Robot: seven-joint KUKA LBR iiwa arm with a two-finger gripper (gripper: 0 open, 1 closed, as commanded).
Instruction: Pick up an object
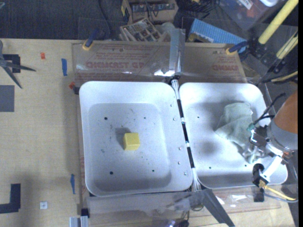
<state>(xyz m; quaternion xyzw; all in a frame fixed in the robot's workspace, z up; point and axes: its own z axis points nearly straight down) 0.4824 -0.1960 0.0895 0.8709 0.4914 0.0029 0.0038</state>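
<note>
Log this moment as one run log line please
tool: right bin, beside pale cloth | grasp: unconfirmed | yellow block: left bin, untouched

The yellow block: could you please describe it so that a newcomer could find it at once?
Of the two white bins, take the left bin. Near its middle lies the yellow block, small and cube-like, the one bright thing there; the pale cloth lies in the right bin.
</note>
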